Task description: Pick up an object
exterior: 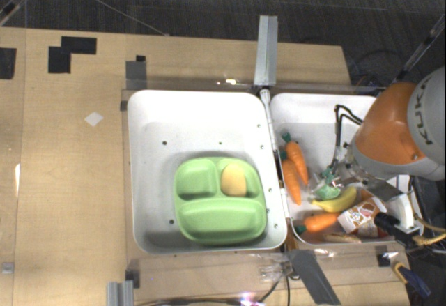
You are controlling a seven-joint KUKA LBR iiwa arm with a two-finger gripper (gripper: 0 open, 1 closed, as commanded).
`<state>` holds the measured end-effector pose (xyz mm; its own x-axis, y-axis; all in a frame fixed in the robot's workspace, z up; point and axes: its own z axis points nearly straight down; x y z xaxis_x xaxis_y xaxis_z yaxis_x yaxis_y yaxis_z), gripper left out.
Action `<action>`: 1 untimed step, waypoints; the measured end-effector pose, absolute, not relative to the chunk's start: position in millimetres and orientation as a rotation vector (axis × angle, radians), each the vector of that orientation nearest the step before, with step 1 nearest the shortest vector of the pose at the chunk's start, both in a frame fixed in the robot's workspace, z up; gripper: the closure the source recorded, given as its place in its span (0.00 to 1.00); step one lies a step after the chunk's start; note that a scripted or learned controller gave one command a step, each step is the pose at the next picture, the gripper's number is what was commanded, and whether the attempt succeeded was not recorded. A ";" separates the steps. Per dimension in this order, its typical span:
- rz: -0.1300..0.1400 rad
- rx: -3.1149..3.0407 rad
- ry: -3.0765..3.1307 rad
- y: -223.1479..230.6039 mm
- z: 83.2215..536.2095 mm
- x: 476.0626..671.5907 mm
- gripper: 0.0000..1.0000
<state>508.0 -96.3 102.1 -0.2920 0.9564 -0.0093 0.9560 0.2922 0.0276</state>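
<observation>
The gripper [333, 176] hangs low in the right bin [313, 113], under the arm's orange band [387, 132], and its tip sits among the clutter so closely that I cannot tell whether it is wide, narrow or holding anything. Just beneath it lie a banana [337, 200] and a small green-and-white item [325, 192], touching or nearly touching the tip.

Left of the gripper, 2 carrots [295, 162] lie lengthwise along the bin's left wall, crowding that edge. A 3rd orange carrot-like piece [320, 223] rests at the near wall, with a red-and-white packet [359, 217] to its right. All of these pack the near half of the right bin, leaving little free floor around the tip; the far half of that bin shows bare white floor, though the arm overhangs its right side.

The left bin [150, 158] holds a green divided tray [217, 217] in its near half, with a yellow round fruit [234, 180] in the tray's far right compartment. Bare floor rings the tray on the far and left sides. A grey post [266, 50] stands at the far end of the divide between the 2 bins.
</observation>
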 end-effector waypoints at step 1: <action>0.001 1.765 2.596 -52.6 182.9 608.2 1.00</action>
